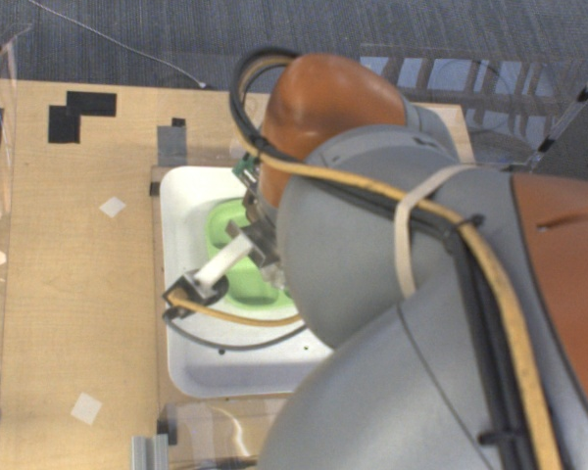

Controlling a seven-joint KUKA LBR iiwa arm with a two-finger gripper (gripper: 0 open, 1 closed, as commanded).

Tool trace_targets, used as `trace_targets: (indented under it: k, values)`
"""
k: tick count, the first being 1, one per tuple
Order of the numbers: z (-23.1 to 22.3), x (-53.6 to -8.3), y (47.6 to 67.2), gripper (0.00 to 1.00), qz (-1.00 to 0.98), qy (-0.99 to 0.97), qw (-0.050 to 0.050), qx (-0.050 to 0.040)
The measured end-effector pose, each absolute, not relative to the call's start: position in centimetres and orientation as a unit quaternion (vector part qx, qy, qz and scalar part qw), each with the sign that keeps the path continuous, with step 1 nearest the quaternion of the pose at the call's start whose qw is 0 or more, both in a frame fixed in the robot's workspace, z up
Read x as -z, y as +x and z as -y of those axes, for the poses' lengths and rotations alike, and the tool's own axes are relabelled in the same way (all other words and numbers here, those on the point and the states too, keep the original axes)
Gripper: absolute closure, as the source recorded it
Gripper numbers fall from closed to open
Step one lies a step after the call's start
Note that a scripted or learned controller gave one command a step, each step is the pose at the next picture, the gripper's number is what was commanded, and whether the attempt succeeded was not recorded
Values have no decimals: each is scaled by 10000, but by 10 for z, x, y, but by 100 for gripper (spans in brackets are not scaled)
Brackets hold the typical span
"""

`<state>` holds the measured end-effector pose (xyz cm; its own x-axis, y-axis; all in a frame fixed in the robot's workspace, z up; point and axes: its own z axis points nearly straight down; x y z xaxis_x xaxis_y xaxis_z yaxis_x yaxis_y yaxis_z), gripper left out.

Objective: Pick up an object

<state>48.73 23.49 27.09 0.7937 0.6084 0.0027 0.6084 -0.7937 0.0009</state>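
A light green object [237, 280] lies in the white bin [191, 360], near the bin's middle and partly under the arm. My gripper [258, 231] hangs low over the green object, right at its upper part. I cannot tell whether it touches the object. The big grey and orange arm covers the right part of the bin.
The bin's pale wall [174, 194] rises at the left and front. The wooden bench [78, 292] stretches to the left, with black marks [78, 114] at the back and two small white squares [111, 206] on it. A clear panel [0, 164] stands at the far left.
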Motion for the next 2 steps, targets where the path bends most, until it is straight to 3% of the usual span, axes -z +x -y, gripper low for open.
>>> trace_targets:
  k: [1, 2]
  values:
    - [-232, -104, 485, 100, 2727, -9621, -23, -73]
    - [-235, -196, 503, 100, 1239, -9923, 17, 20]
